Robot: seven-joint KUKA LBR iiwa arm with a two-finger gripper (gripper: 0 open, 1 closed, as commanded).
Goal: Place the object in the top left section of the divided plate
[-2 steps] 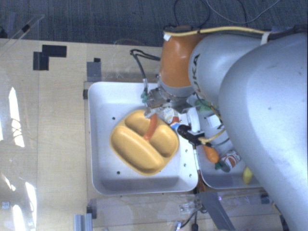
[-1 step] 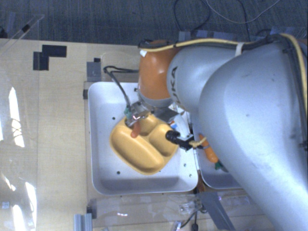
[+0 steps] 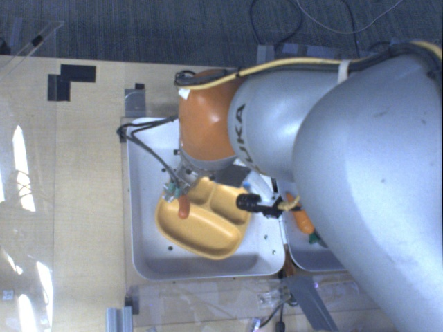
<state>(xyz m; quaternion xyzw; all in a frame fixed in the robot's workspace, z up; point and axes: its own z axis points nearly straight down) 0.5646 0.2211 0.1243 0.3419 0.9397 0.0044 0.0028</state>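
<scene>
A yellow divided plate (image 3: 205,246) lies tilted in the left white bin (image 3: 142,254). Its big section faces the bin's front and its smaller sections sit under the arm. My gripper (image 3: 176,191) hangs from the orange wrist band right over the plate's left rim. A small orange-red object (image 3: 183,209) sits just below the gripper tip, at the plate's upper left edge. Whether it is gripped or resting on the plate cannot be made out.
An orange carrot with a green top (image 3: 304,222) lies in the right bin (image 3: 311,263), mostly hidden by the grey arm. The arm covers the back of both bins. Bare bin floor shows left of and in front of the plate.
</scene>
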